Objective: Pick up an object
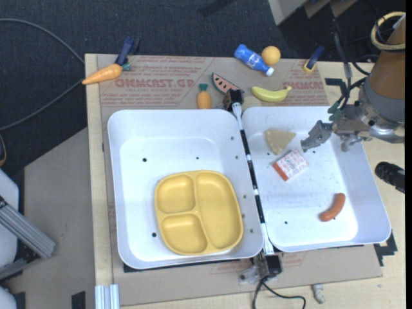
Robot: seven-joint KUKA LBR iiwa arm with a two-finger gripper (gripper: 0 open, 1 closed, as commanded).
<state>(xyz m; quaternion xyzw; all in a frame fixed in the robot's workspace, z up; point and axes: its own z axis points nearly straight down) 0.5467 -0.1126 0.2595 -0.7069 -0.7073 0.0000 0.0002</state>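
The right bin (364,172) holds three objects: a tan wedge (280,139) near its back left, a red and white packet (291,165) just in front of the wedge, and a reddish sausage (332,207) toward the front right. My gripper (332,138) hangs over the back of this bin, to the right of the wedge and the packet. It is open, with its two dark fingers spread apart and nothing between them. The arm's orange band (389,82) shows at the right edge.
A yellow divided plate (198,210) lies in the left bin (129,140). On the bench behind the bins lie a carrot (103,74), a watermelon slice (223,82), a banana (271,94), a blue bottle (252,58) and an orange ball (271,55).
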